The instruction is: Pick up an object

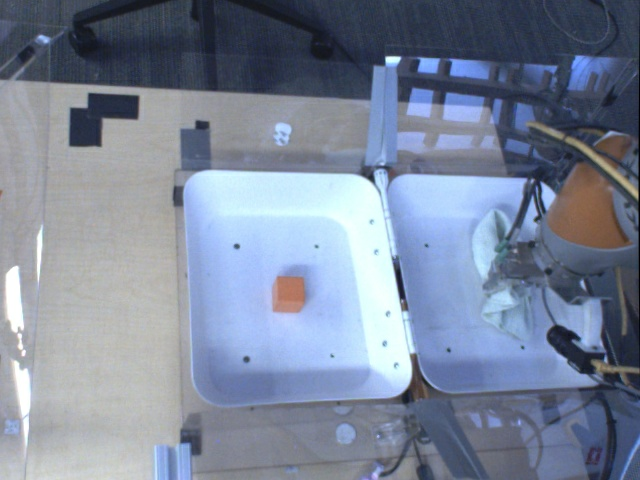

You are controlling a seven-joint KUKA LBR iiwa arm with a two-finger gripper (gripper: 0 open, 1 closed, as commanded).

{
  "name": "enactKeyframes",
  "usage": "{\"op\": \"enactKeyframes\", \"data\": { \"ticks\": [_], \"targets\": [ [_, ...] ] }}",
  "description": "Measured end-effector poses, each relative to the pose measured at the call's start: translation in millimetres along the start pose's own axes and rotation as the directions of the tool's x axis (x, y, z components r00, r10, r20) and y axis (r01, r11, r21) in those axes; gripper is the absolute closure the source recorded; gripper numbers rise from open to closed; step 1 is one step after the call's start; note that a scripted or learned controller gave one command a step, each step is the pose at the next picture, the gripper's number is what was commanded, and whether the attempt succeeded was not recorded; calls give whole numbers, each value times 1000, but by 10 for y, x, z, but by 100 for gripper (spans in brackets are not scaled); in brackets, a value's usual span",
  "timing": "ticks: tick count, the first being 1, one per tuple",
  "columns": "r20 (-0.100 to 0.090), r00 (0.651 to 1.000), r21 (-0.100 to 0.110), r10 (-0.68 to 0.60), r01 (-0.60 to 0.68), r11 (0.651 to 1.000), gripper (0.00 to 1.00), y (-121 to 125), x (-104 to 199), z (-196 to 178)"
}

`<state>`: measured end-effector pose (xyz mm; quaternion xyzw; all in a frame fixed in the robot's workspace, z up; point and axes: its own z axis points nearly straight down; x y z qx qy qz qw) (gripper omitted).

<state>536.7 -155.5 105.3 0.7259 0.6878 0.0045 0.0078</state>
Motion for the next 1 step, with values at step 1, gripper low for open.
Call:
{"op": "enactKeyframes", "data": {
  "ticks": [1],
  "targets": [
    [-5,996,14,-89,89,996,100,262,232,-972]
  ]
}}
